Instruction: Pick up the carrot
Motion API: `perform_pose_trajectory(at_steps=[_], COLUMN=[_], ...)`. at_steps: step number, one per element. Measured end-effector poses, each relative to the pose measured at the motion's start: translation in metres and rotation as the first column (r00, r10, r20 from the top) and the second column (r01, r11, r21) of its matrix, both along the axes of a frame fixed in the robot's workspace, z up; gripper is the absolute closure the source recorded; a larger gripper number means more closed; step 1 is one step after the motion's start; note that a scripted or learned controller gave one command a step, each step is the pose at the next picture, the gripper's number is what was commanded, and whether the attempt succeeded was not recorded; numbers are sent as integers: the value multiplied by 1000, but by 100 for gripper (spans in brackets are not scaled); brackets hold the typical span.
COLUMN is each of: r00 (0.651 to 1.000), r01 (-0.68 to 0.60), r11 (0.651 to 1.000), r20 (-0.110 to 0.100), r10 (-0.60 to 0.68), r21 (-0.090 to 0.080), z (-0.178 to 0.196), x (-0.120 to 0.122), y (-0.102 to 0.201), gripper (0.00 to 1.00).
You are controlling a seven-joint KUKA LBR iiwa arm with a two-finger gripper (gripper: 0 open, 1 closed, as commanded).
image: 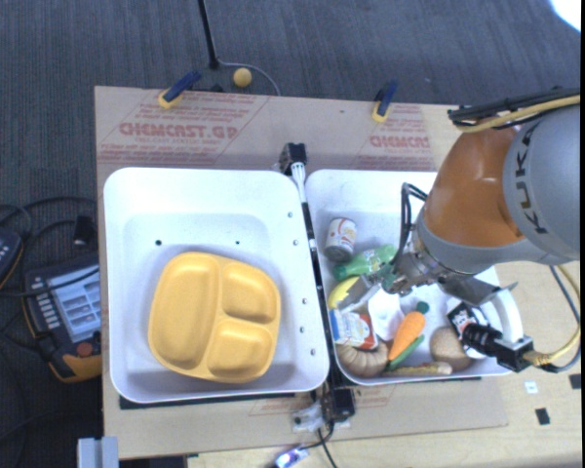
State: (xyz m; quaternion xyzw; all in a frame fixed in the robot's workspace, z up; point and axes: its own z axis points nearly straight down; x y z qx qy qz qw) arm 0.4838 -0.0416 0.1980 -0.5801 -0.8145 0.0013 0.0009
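- Hovering over the right bin (324, 195), the gripper (395, 279) sits low among the clutter; whether its fingers are parted or clenched cannot be told.
- The carrot (407, 333) lies near the front wall, just below the gripper.
- A yellow tray (214, 315) rests in the left bin (136, 188).

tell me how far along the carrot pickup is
Done: the arm has reached into the right bin, its end effector low among the cluttered items. In hand: nothing visibly; the carrot lies on the bin floor, just in front of the end effector, beside a white packet. Left: line up over the carrot, grip it and lift it out.
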Motion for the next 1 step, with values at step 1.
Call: perform_pose_trajectory(at_steps=[1], r00=[963], r01=[-269], r11=[963], r20=[-1], r10=[269], r21=[0], z=[-15], x=[-1], y=[-44], gripper=[0])
